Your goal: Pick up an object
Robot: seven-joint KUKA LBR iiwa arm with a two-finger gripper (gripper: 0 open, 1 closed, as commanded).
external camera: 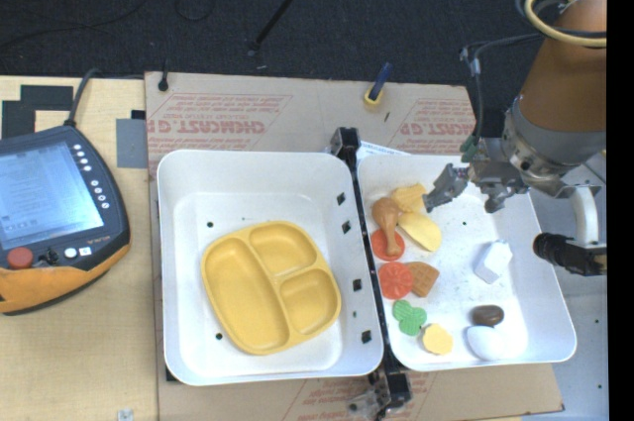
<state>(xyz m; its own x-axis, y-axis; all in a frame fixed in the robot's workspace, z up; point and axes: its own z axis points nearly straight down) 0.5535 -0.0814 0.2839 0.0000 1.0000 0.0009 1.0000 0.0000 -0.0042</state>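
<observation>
Looking down at a slant, the camera view shows two white bins side by side on a cardboard-covered bench (pixel 248 117). The left bin (pixel 178 181) holds a yellow three-compartment tray (pixel 269 285), lying toward the bin's 6 o'clock side.

The right bin (pixel 555 310) holds the loose objects. At its 10 o'clock corner lie a yellow piece (pixel 408 199), a brown drumstick-shaped piece (pixel 389 221) and a pale yellow wedge (pixel 421 233), clustered and touching. Toward 6 o'clock of these sit a red-orange round piece (pixel 395 279) and, just beside it at 3 o'clock, a brown piece (pixel 423 277). Lower still are a green piece (pixel 407 316) and a small yellow disc (pixel 436 340). Toward the bin's 3 o'clock side lies a white block (pixel 491 261); near the 5 o'clock corner are a dark brown oval (pixel 485 315) and a white rounded object (pixel 492 342).

The arm (pixel 565 102) enters from 3 o'clock, its orange band uppermost. The gripper (pixel 474 191) hangs over the right bin's upper half, its fingers (pixel 443 188) spread apart and apparently empty, though shadow blurs the tips. One finger ends just at 2 o'clock of the pale yellow wedge.

A teach pendant (pixel 54 211) rests at 9 o'clock of the bench.
</observation>
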